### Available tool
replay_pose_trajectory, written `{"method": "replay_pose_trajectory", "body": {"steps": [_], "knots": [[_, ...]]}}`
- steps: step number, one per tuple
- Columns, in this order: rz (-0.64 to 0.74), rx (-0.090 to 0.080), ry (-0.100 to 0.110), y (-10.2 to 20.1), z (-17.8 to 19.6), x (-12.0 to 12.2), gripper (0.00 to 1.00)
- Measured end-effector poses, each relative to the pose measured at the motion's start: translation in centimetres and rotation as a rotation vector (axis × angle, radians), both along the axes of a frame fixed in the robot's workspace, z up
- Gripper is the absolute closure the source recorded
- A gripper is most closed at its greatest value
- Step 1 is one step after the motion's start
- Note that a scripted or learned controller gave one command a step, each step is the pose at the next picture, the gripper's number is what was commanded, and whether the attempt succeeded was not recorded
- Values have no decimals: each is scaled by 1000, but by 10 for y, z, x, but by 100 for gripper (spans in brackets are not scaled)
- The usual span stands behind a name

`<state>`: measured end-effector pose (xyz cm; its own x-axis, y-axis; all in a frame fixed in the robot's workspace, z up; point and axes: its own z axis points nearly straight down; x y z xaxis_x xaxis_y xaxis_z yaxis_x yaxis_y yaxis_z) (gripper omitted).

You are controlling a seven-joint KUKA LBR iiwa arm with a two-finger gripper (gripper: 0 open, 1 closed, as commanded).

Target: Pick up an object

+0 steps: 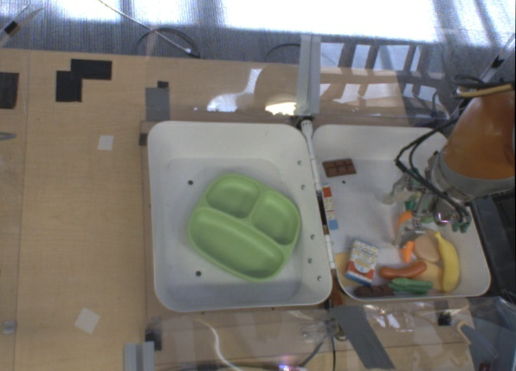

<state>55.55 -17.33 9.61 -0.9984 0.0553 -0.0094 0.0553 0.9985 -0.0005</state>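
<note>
We see the arm [484, 139] over the right bin [355, 192]; the left bin [161, 200] holds a green divided plate [244, 226]. The gripper [419, 218] hangs above small toy foods: banana [448, 260], sausage [401, 270], carton [362, 260]. They look light, rigid and slippery, best pinched across their narrow width. Its grip cannot be told. The bin wall crowds the pile; open floor lies leftward.
</note>
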Motion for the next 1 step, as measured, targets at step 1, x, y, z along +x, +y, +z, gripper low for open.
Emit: {"method": "replay_pose_trajectory", "body": {"steps": [1], "knots": [[6, 1, -3, 2, 9, 2, 100]]}}
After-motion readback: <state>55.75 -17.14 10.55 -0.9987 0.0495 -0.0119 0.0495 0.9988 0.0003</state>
